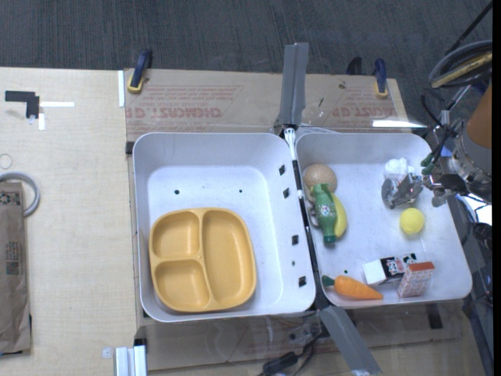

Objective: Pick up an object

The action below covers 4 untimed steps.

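The gripper (404,189) hangs low in the right bin (368,151), toward that bin's 2 o'clock corner, with the arm (470,143) coming in from 3 o'clock. I cannot tell how the gripper is set, nor whether anything sits in it; a small white thing (397,167) lies touching it at its 11 o'clock side. A lemon (412,222) rests just beside the gripper at its 5 o'clock, apart from it. Toward the bin's 9 o'clock wall lies a green bottle (324,210) over a banana (337,218), with a brownish round fruit (319,178) touching them at 12 o'clock. Along the bin's 6 o'clock edge lie a carrot (357,289), a small black-and-white pack (387,269) and an orange carton (416,279), the pack between the other two and touching the carton. The left bin (203,151) holds a yellow divided plate (203,258), set toward that bin's 7 o'clock corner. At 9 o'clock of the bins, well apart on the bench (70,233), lies a brown paper bag (13,265).
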{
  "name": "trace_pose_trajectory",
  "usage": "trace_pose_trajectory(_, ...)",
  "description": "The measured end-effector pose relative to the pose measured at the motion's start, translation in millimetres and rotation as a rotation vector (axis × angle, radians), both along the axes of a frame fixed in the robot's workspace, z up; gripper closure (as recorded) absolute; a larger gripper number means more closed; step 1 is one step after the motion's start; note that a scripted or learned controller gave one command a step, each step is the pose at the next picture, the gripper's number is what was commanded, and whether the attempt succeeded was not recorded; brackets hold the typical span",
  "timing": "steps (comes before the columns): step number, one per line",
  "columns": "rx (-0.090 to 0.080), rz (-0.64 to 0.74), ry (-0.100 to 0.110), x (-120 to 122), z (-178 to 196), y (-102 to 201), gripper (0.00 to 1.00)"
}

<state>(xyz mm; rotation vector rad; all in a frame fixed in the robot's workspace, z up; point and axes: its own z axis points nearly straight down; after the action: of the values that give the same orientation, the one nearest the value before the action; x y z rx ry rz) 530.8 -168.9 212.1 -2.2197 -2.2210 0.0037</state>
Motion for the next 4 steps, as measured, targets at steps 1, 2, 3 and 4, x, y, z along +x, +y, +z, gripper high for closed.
trace_pose_trajectory(1, 0.0, -0.033, -0.001, -13.4, -55.6, -46.8, 0.0)
trace_pose_trajectory(2, -0.002, -0.107, -0.002, 57.0, -23.9, -44.3, 0.0)
trace_pose_trajectory(3, 0.012, -0.284, 0.002, 40.6, -121.3, -34.6, 0.0)
trace_pose_trajectory(4, 0.0, -0.29, 0.0, 38.9, -111.3, -42.1, 1.0)
